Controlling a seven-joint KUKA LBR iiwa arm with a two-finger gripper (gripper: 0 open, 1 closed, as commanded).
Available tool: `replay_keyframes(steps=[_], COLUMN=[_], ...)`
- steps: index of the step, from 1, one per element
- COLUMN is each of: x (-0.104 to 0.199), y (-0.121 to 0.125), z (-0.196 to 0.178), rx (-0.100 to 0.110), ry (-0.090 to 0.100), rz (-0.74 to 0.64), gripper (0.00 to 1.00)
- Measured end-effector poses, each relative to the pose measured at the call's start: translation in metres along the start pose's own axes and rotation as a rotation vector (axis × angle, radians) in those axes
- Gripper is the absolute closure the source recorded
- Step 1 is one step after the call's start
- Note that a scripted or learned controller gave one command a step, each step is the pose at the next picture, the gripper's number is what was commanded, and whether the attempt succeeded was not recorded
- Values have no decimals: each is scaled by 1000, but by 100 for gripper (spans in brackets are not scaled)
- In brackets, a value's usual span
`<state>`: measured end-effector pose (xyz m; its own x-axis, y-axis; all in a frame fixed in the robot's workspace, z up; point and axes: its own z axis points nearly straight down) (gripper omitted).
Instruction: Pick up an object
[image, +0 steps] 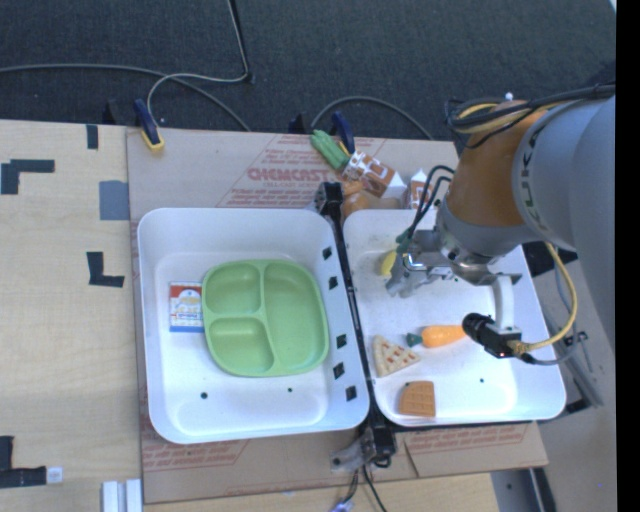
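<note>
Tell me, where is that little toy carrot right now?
The toy carrot lies in the right bin, just right of the waffle wedge and above the orange block.

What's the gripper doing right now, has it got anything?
Gripper: low in the right bin beside a yellow object; open or closed cannot be told, and nothing is visibly held.

One fixed camera — high, slanted over both bins (160, 330).
</note>
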<state>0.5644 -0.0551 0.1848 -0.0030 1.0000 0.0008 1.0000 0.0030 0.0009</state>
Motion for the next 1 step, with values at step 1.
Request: replay_keyframes(steps=[1], x=[-1], y=[-1], z=[1], rx=[2], ry=[0], rz=[1], gripper=[0])
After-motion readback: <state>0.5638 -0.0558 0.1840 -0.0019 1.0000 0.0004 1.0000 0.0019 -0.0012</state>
